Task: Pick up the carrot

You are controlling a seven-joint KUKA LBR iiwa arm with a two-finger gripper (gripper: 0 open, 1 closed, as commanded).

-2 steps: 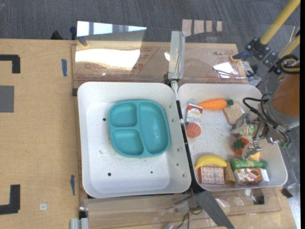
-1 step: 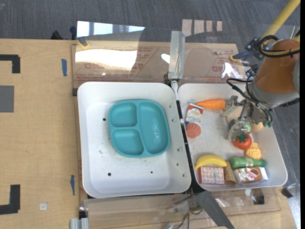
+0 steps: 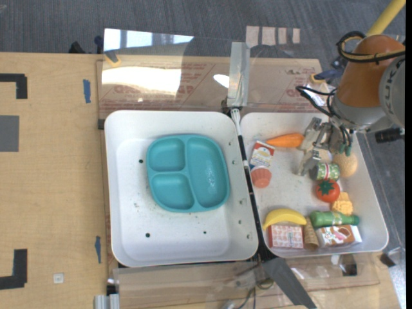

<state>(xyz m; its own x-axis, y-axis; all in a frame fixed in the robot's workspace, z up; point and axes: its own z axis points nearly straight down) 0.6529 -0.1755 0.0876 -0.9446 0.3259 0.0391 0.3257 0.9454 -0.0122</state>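
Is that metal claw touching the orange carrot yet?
Cannot tell. In the camera view the gripper hangs just right of the carrot, its near tip level with the carrot's end, but the slanted view shows neither contact nor a gap.

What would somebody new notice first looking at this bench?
Probably the teal divided plate, alone in the left bin. Next, the colourful toy food crowding the right bin, with the orange carrot near its far edge. The gripper hangs just right of the carrot.

The arm [image 3: 370, 76] enters from the bench's right edge, orange band uppermost. The wrist points downward over the right bin's far portion. The end effector [image 3: 313, 152] appears parted, fingers [image 3: 305, 163] spread, gripping nothing visible.
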